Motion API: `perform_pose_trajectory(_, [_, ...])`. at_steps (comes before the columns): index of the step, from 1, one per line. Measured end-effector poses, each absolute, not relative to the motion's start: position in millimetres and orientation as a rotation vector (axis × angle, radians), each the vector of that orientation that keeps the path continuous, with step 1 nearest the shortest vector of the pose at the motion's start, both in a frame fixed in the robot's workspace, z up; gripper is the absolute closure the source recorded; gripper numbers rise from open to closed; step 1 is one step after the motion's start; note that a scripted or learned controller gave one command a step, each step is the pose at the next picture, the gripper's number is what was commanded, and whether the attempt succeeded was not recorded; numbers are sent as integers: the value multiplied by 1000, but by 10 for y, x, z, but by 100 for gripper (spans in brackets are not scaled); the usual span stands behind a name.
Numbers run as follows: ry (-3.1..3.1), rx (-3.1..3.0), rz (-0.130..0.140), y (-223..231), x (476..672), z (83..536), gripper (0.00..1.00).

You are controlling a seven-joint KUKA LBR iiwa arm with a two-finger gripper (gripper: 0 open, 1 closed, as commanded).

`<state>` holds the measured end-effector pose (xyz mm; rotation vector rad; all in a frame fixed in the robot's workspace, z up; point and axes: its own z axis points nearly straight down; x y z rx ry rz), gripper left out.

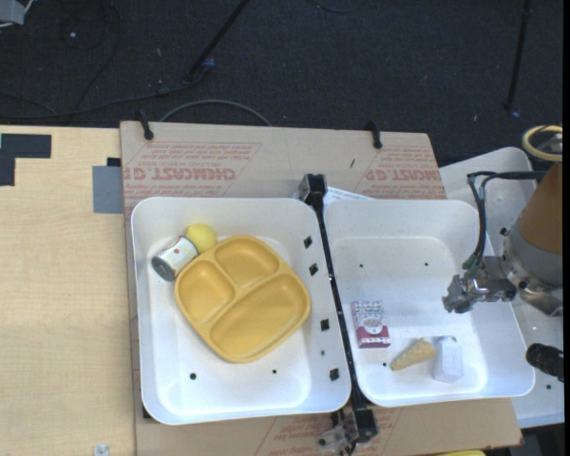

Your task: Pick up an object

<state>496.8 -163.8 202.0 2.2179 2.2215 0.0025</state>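
In the right bin [399,226] lie a small red and white box [369,324], a tan wedge [413,353] and a pale grey block [447,358] close beside the wedge. My gripper [459,295] hangs at the bin's right side, above and just right of the wedge and block, apart from all three. Nothing shows in its grasp. The grey arm with its orange band [551,207] comes in from the right edge.
The left bin [161,350] holds a yellow divided plate [242,296], with a yellow ball [201,236] and a small grey cylinder [174,257] at its upper left. A black divider [329,293] separates the bins. Cardboard lies under both.
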Motion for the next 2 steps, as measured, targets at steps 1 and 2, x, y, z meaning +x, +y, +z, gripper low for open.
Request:
perform_pose_trajectory(1, [2223,2219,0,-1643,4974,2220,100])
perform_pose_trajectory(2, [2229,2217,1,-1170,5176,2301,100])
